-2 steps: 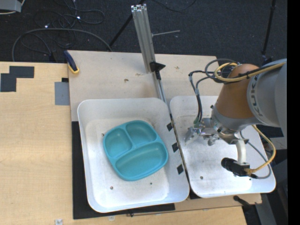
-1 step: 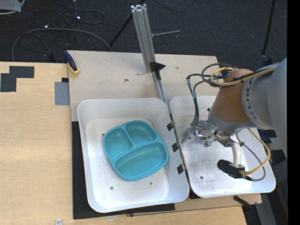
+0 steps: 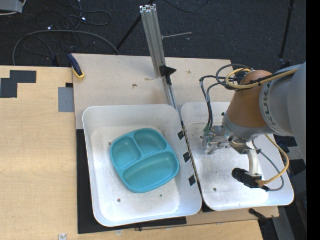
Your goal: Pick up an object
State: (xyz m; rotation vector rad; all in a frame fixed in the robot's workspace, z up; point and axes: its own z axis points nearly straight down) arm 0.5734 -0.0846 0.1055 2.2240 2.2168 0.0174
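A teal divided plate (image 3: 144, 159) lies flat in the left white bin (image 3: 100, 194), near its middle. My gripper (image 3: 214, 143) hangs low over the upper left part of the right white bin (image 3: 220, 196), below the grey and orange wrist (image 3: 250, 106). It is well apart from the plate, across the wall between the bins. I see nothing held at the gripper.
A small black piece (image 3: 246, 178) on a yellow cable hangs over the right bin, below the wrist. A slanted metal post (image 3: 156, 44) rises behind the bins. Black clips (image 3: 186, 156) sit along the shared wall of the bins. Wooden bench surface (image 3: 35, 149) stretches to the left.
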